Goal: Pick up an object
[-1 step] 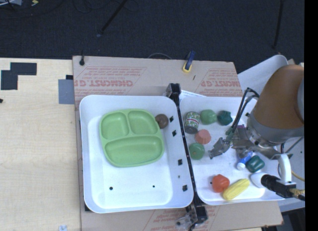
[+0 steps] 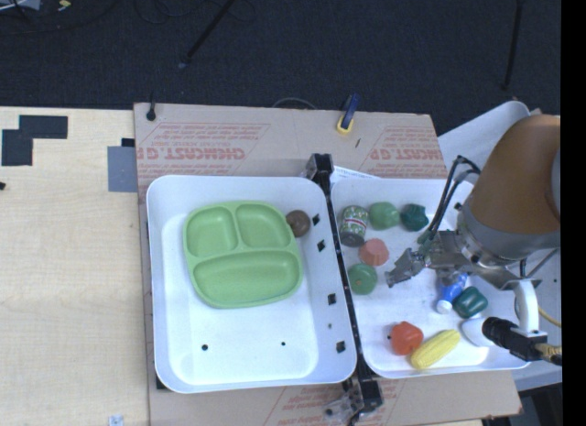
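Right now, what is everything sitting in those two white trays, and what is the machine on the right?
White bins: 2, side by side; left bin, right bin.
Divided plate: 1, light green, in the left bin.
Brown ball: 1, left bin, beside the plate's upper right corner.
Striped can: 1, greenish, top of the right bin.
Green items: 4, right bin;.
Pink round piece: 1, right bin.
Blue and white bottle: 1, under the arm.
Red-orange item: 1, near front edge.
Yellow corn: 1, beside it.
Gripper: 1, grey, over the right bin.
Arm: 1, orange band.
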Controlling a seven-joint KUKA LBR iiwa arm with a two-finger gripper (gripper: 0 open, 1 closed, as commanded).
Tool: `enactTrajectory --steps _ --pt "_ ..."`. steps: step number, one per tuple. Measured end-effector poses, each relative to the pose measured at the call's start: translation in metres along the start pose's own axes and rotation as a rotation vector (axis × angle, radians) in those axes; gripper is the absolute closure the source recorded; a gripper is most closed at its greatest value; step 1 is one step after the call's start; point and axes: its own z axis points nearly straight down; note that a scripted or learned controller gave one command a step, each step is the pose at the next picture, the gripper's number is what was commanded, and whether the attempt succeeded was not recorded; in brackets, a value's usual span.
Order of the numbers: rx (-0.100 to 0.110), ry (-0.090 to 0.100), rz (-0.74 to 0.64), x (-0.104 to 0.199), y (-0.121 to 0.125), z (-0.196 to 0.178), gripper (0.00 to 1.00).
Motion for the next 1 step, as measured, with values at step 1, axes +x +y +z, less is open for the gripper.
enactTrajectory --steps 1 --pt "0.008 0.002 0.0 -0.0024 -0.0023 0.0639 0.0"
